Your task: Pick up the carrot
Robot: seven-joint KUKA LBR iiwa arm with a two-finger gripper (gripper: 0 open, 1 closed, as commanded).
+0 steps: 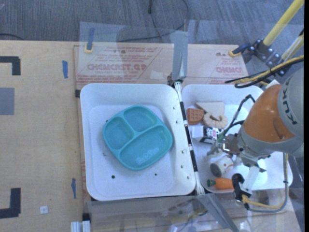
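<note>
The carrot [223, 183] is a small orange toy with a green tip at its left end. It lies flat near the front edge of the right bin [275, 178]. My gripper [218, 152] hangs over the middle of that bin, a little behind the carrot and apart from it. The grey wrist and the orange band [268, 120] cover much of the bin's right half. A white cup-like piece [219, 168] sits between the gripper and the carrot.
At the back of the right bin lie a brown waffle piece [195, 115], a tan wedge [211, 107] and a pale ring [215, 121]. A teal divided plate [138, 137] rests in the left bin [91, 105]. Yellow-and-black cables [251, 202] trail past the front right corner.
</note>
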